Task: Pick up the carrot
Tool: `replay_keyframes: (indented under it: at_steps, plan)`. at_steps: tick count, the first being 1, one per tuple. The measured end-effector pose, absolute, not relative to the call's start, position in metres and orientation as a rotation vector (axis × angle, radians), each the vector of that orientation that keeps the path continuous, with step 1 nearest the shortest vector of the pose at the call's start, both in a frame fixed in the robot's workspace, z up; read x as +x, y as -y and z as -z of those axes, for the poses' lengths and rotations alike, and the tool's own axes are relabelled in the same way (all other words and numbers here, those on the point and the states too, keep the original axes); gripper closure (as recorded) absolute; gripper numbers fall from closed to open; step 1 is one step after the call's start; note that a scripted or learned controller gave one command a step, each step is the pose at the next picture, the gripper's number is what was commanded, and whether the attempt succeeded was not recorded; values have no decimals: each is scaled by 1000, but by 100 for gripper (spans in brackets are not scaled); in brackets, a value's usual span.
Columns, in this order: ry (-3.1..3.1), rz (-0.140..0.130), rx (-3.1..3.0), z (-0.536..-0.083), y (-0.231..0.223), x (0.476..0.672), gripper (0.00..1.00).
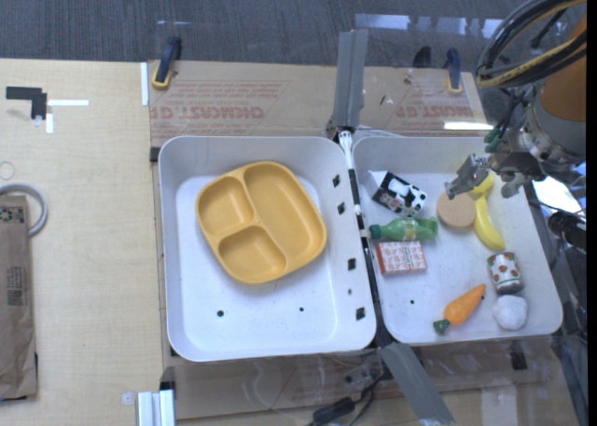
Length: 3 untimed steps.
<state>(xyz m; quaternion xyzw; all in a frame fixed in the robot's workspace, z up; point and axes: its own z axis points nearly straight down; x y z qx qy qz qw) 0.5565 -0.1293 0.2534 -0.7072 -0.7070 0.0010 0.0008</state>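
Note:
The carrot [464, 307], orange with a green stub at its lower left end, lies at a slant near the front of the right bin [410, 322]. My gripper [487, 182] hangs over the bin's far right part, well behind the carrot, above the top of a banana [489, 224] and beside a tan disc [456, 213]. Its two fingers [464, 178] stand apart, open, and I see nothing held between them.
Around the carrot sit a white ball [510, 312] and a small spotted can [504, 271] to its right, and a red box [401, 257], a green bottle [403, 228] and a black-and-white toy [399, 195] to its left. The left bin [270, 331] holds a yellow divided plate [261, 221].

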Motion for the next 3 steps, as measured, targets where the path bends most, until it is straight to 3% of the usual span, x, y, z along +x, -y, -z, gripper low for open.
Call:
replay_keyframes:
  at_steps: [1, 2, 3]
  plan:
    - [2244, -4, -2197, -257, 152, 477, 0]
    - [2296, -4, -2145, -381, 214, 484, 0]
    - [2402, -4, -2027, -371, 222, 563, 0]
